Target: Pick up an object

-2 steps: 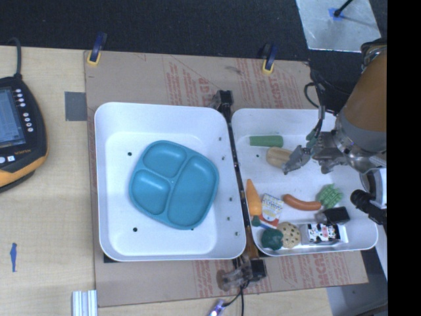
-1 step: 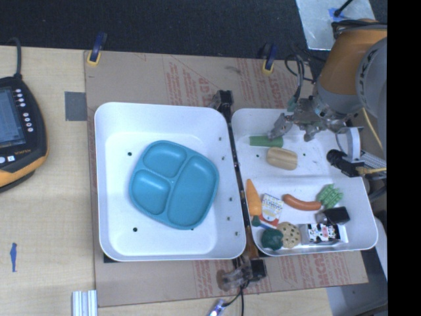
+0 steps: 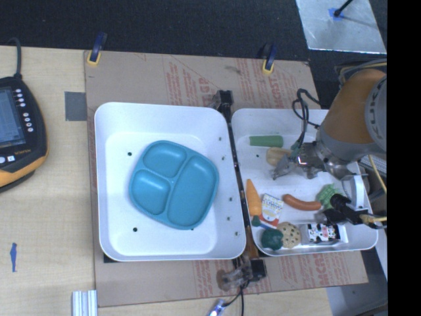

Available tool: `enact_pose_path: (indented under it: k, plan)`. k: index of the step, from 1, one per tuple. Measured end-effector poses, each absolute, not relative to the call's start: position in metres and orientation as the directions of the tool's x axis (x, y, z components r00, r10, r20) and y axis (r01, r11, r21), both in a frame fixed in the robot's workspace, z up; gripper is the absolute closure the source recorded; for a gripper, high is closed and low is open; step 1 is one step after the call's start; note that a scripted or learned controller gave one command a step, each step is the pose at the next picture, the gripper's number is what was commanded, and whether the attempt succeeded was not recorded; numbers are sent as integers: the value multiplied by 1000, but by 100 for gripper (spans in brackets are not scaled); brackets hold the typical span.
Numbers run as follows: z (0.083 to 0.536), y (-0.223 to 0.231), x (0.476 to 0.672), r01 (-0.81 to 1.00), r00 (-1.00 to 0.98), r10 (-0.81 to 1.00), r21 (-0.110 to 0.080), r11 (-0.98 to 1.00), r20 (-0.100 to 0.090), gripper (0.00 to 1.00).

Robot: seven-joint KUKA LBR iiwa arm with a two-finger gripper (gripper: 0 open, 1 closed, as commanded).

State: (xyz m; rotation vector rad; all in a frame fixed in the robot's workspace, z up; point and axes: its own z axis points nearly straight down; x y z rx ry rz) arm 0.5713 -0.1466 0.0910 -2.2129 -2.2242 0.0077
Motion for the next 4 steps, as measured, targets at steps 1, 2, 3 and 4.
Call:
enact_pose_path:
  k: [1, 2, 3, 4]
  plan:
    - [92, -109, 624, 1000, -7, 1000, -3, 7, -1, 0]
    - [92, -101, 655, 1000, -4, 1000, -2, 4, 0, 0]
    - [92, -133, 578, 1000, -5, 1000, -5, 5, -1, 0]
    - [92, -94, 650, 1000, -4, 1000, -3, 4, 1, 0]
